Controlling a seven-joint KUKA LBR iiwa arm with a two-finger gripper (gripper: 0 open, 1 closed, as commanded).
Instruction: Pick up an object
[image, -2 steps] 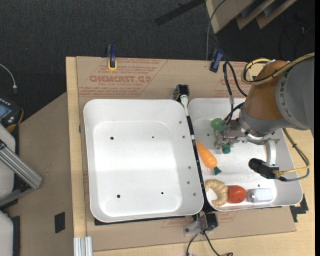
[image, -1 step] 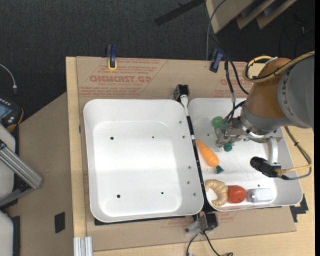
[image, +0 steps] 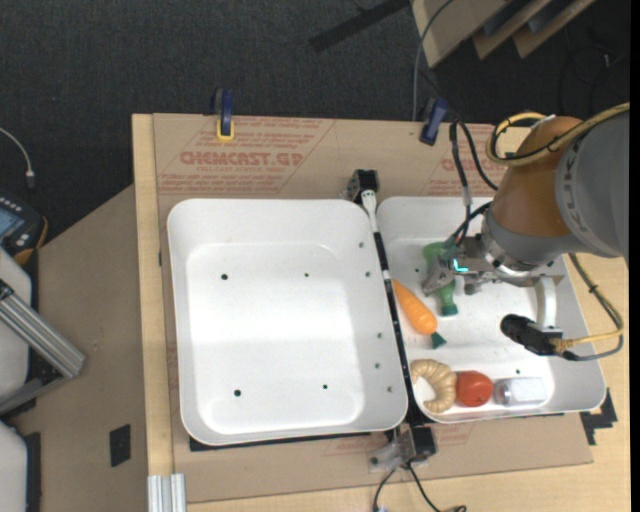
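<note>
Right — gripper (image: 447, 283) sits low in the right bin (image: 575, 325), near its left wall; can't tell the finger state, arm hides it. Your nearest target: the carrot (image: 415, 307), lying slantwise just beside that left wall, close to the gripper. Judging by looks it's a light, stiff plastic toy, smooth and tapered, so prob. slippery — take it across the thick middle, not the tip. Croissant (image: 436, 383), tomato (image: 474, 388) & clear bottle (image: 522, 391) line the bin's near edge.
</note>
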